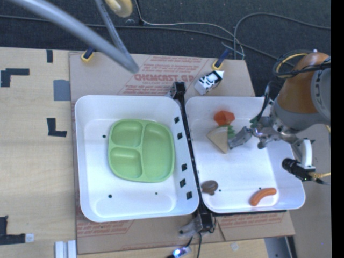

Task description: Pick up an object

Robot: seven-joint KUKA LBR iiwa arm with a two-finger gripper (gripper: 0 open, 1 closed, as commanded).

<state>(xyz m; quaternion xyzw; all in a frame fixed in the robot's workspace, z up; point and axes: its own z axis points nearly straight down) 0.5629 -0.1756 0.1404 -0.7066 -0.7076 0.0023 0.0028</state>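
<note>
Farthest left of the jaws, in the other bin [86, 160], lay a green divided plate [142, 149], well apart from them. Just left of the gripper [234, 140], touching or nearly touching its tip, lay a tan wedge [217, 140], with a red-orange toy piece [224, 117] just above. Whether the jaws stood apart or together could not be told. Below them lay a brown lump [209, 186] and an orange sausage [263, 196]. The wedge looked light and stiff, probably best pinched across its flat sides.
</note>
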